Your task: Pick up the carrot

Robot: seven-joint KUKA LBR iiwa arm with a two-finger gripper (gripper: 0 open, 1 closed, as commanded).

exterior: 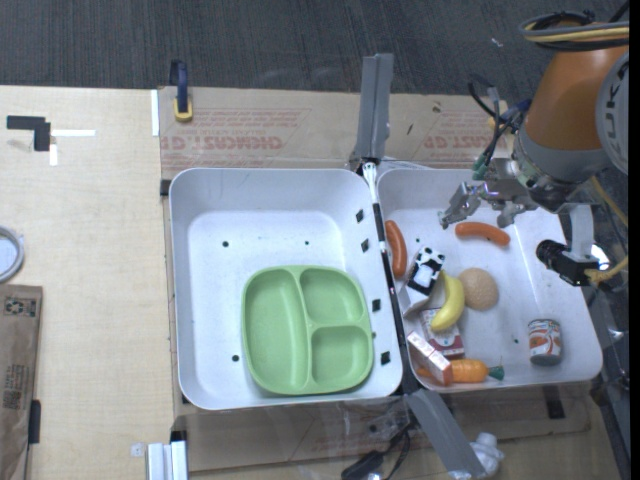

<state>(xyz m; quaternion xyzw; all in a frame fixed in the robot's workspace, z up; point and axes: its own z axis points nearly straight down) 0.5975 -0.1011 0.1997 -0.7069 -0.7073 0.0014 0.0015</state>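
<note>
Orange and stubby, the carrot (466,371) is lying at the near edge of the right bin (578,360), pressed among a small red-and-white carton (432,353) and close under the banana (448,302). I am judging that I am at the approach step, with nothing picked yet: my gripper (468,204) is hovering over the far part of that bin, beside the sausage (483,232) and well apart from the carrot. I cannot tell whether it is released or clenched; nothing is showing between its tips. Next I am needing to travel toward the near wall and come down over the carrot. Room is looking tight there: the bin's front rim is sitting just beside it, the carton is touching it, and the can (544,341) is standing near on the right. The left bin (200,268), bearing the green plate (307,329), is offering no help.
</note>
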